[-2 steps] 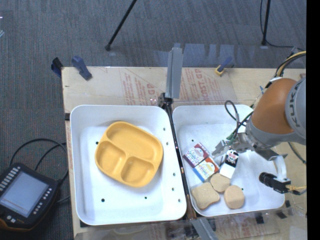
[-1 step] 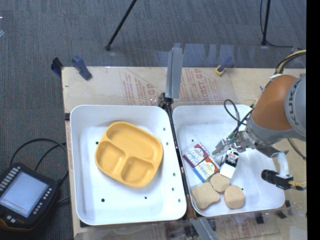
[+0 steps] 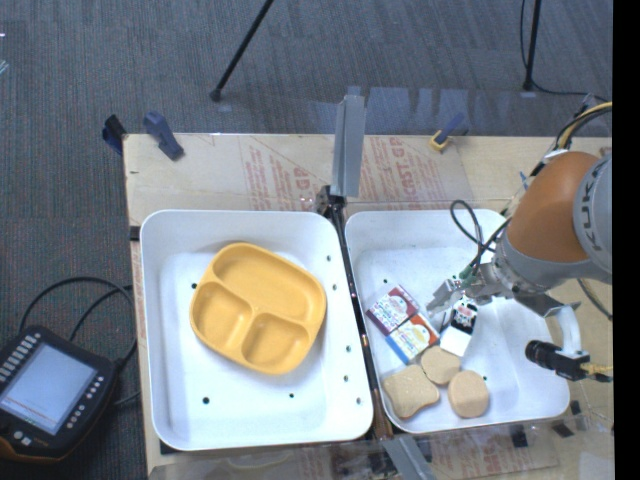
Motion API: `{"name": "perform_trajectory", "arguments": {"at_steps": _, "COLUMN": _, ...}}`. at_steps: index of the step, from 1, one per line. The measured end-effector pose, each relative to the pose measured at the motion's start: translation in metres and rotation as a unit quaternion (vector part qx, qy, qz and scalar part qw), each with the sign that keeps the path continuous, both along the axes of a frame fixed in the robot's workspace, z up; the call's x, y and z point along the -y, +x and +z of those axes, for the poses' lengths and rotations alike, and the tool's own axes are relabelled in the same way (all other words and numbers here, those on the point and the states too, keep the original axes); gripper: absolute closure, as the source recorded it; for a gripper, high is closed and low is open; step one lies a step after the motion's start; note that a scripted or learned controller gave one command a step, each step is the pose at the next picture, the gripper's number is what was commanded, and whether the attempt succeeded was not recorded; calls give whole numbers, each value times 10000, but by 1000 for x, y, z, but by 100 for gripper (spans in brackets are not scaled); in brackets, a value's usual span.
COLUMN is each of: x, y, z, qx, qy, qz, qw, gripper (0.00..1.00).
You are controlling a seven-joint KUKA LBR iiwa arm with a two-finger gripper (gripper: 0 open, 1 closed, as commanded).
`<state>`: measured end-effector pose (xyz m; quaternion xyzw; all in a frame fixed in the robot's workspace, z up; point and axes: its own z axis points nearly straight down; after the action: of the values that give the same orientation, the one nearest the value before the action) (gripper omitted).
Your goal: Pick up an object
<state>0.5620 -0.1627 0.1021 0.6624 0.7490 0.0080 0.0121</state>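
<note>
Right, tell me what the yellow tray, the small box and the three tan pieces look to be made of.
Yellow tray: probably moulded plastic, matte, one even colour with smooth rounded compartments.
Small box: likely printed cardboard, flat faces with coloured print.
Tan pieces: toy-bread look, perhaps foam or soft plastic; dull, rounded, too small to be sure.
White bins: seemingly smooth plastic, faint sheen.

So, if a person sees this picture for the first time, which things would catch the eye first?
Probably the yellow divided tray, lying alone in the left bin. Next the arm's orange band, above the right bin, where the gripper hangs over small boxes and three tan bread-like pieces.
</note>
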Motion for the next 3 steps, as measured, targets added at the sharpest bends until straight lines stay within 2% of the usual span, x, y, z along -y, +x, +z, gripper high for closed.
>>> {"name": "perform_trajectory", "arguments": {"at_steps": 1, "x": 5, "y": 3, "z": 13, "qx": 50, "qy": -32, "qz": -29, "qw": 10000, "gripper": 100}}
{"name": "perform_trajectory", "arguments": {"at_steps": 2, "x": 4, "y": 3, "z": 12, "qx": 40, "qy": -29, "qz": -28, "qw": 10000, "gripper": 0}}
{"name": "perform_trajectory", "arguments": {"at_steps": 3, "x": 46, "y": 30, "z": 0, "qx": -20, "qy": 35, "qz": -923, "qw": 9957, "gripper": 0}}
